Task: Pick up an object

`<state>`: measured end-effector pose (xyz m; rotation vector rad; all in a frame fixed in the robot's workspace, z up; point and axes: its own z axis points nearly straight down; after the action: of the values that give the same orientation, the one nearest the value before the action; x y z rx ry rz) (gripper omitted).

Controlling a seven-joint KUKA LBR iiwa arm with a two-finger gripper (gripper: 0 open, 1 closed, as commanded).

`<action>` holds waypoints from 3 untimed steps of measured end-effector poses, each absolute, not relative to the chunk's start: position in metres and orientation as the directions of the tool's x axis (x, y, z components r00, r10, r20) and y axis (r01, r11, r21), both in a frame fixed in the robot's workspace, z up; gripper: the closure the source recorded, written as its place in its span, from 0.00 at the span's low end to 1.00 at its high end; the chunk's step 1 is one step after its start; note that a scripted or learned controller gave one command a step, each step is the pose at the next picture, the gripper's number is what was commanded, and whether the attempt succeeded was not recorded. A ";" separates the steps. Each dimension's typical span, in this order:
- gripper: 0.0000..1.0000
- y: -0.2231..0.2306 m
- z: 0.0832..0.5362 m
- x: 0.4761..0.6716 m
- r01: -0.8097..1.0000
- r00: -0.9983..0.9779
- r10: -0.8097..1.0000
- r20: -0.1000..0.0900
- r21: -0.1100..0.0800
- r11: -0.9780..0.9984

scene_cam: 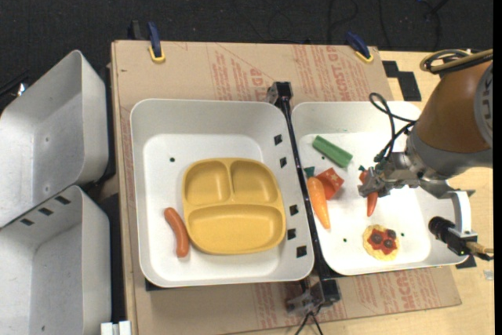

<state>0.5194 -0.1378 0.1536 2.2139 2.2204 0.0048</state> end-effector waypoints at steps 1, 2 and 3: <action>1.00 -0.138 0.200 0.513 1.000 -0.002 1.000 -0.002 0.005 0.002; 1.00 -0.135 0.262 0.517 1.000 -0.004 1.000 -0.002 0.007 0.004; 1.00 -0.080 0.247 0.520 1.000 -0.007 1.000 0.001 -0.001 0.007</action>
<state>0.5196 -0.0805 0.2474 2.2151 2.2304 -0.0002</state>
